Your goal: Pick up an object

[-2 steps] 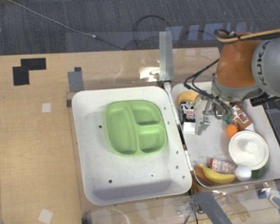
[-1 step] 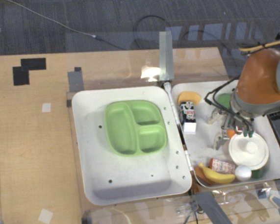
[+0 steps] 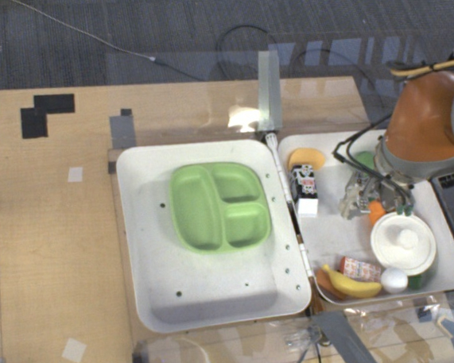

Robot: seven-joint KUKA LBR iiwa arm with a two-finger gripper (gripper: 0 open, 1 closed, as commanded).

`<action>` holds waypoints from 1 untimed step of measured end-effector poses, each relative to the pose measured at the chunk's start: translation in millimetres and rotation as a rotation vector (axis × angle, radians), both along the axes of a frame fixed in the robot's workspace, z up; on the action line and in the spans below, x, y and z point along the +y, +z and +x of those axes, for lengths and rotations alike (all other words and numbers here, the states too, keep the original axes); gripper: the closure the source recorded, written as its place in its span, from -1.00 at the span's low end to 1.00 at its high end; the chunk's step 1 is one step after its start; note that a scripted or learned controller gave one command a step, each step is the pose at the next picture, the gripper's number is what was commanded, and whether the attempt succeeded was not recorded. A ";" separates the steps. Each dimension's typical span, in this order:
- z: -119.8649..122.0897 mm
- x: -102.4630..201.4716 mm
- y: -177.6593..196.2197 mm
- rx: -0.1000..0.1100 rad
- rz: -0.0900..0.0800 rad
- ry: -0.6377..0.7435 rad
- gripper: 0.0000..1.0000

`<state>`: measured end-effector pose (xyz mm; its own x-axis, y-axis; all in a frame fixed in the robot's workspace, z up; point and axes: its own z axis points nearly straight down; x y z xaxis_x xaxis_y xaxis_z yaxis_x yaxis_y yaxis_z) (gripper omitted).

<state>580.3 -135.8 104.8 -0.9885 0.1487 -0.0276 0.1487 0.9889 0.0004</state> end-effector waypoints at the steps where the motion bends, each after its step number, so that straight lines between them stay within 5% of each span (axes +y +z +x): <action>1: 45.6 -15.0 140.7 0.003 0.000 -0.032 1.00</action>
